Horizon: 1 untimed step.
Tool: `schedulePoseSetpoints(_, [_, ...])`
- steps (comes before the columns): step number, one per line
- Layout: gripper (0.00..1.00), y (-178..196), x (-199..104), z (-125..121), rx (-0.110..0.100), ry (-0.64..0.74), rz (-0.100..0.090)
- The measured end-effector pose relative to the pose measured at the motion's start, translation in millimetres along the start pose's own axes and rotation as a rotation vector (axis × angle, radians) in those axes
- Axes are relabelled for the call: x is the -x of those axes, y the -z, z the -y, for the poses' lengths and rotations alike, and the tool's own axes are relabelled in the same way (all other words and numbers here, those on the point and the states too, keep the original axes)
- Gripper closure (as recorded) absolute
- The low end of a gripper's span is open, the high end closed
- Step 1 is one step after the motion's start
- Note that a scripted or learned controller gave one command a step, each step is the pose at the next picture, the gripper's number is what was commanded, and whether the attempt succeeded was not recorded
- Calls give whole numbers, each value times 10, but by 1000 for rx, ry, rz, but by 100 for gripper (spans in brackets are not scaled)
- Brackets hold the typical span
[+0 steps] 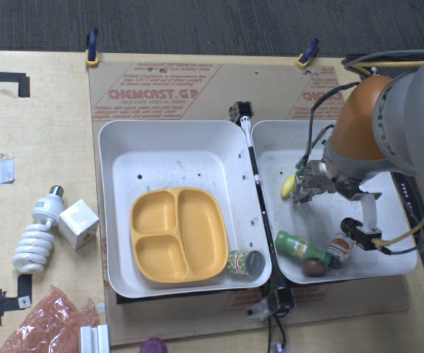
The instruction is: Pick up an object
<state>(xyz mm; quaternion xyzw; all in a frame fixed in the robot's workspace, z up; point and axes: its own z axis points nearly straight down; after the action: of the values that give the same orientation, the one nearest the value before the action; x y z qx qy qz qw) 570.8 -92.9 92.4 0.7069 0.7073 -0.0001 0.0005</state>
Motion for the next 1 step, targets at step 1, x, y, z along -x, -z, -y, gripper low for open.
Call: schedulePoseSetpoints(1, [0,3,314,-882,0,2,1])
